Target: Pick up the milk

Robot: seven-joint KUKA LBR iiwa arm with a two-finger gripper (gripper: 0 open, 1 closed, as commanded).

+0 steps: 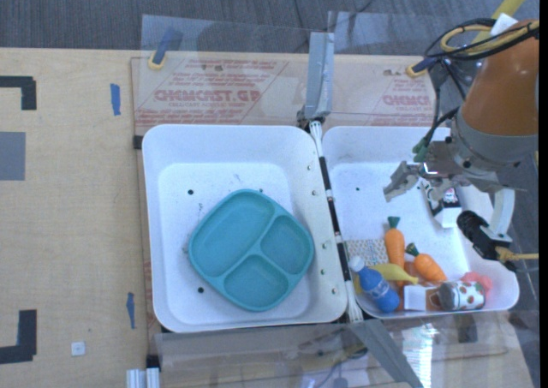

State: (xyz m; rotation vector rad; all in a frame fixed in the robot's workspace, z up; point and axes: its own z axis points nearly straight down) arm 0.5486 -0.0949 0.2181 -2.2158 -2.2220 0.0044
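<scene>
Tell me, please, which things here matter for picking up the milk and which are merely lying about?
Job: gripper; milk, probably the spotted white carton; right bin.
Lying about: teal plate; carrots; blue bottle; banana; left bin.

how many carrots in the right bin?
2. One orange toy carrot stands upright near the bin's middle; another orange toy carrot lies tilted just right of it. The arm may hide more.
</scene>
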